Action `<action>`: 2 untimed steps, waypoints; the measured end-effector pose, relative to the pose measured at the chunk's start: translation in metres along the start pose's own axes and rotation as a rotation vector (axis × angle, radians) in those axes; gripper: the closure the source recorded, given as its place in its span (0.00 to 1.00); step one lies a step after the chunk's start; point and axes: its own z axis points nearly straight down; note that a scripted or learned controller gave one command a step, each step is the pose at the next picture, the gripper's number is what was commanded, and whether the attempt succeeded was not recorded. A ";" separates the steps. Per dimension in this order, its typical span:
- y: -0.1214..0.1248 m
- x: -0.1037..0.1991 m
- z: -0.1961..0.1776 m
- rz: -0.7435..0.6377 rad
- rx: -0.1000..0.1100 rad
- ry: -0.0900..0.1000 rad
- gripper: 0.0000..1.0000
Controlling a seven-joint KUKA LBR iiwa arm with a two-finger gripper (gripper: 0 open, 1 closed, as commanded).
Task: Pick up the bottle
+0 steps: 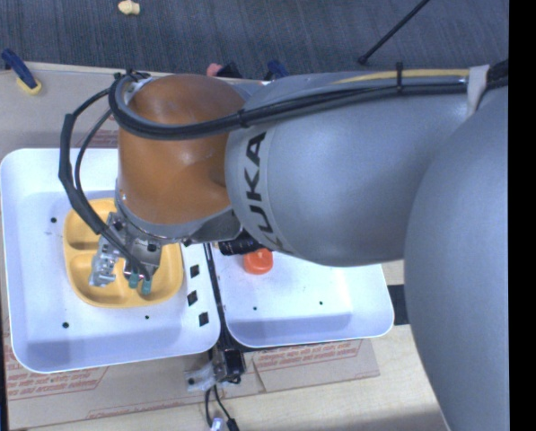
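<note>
Orange, rounded, small: the one bottle-like thing in the camera view, taken here to be the bottle [258,261]. It lies in the right bin [339,317] near the wall shared with the other bin, its upper part hidden under the grey arm [339,178], so its full shape and lie cannot be read. Pincer [121,277] hangs over the left bin [34,241], above a yellow divided dish [79,232], well apart from the bottle and on the wrong side of the dividing wall. Fingers [102,269] stand spread, yellow dish visible between them, nothing gripped: released. Both bins rest on a cardboard-covered counter [312,366]. Handling, as judgement only: likely light plastic, stiff enough to take a firm pinch, smooth and curved, so prone to roll or squirt sideways on the slick white bin floor if caught off-centre. Best hold probably across the narrow width at mid-body, fingers straddling it squarely, coming straight down. Nearness to the bin wall may crowd one finger on that side.
</note>
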 end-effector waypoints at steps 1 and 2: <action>0.030 -0.091 0.019 -0.129 -0.003 -0.003 1.00; 0.047 -0.088 -0.026 -0.330 -0.004 -0.005 1.00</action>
